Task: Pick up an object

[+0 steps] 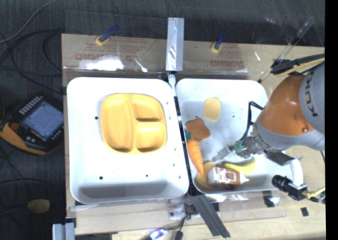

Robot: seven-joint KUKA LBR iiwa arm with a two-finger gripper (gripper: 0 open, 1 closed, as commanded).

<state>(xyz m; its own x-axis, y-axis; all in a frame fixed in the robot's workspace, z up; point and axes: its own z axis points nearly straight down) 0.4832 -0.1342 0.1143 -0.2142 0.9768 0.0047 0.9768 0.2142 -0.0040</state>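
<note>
In the right bin (253, 88), low and near the front wall, the gripper (236, 151) sits just above a banana (244, 164), w/ a small carton (224, 178) beside it. Can't tell jaw state; nothing visibly between them. Prob. angled down to reach the pile crowded at the front: carrot (195, 154) along the divider, brown piece (197, 128) and pale yellow piece (212, 108) further back, well apart from the tool. Left bin (79, 128) holds a yellow tray (133, 122). Bins on a wood bench (74, 59), clear sheet clipped at back; dark carpet, cables, handheld pendant (34, 123) at left.
</note>
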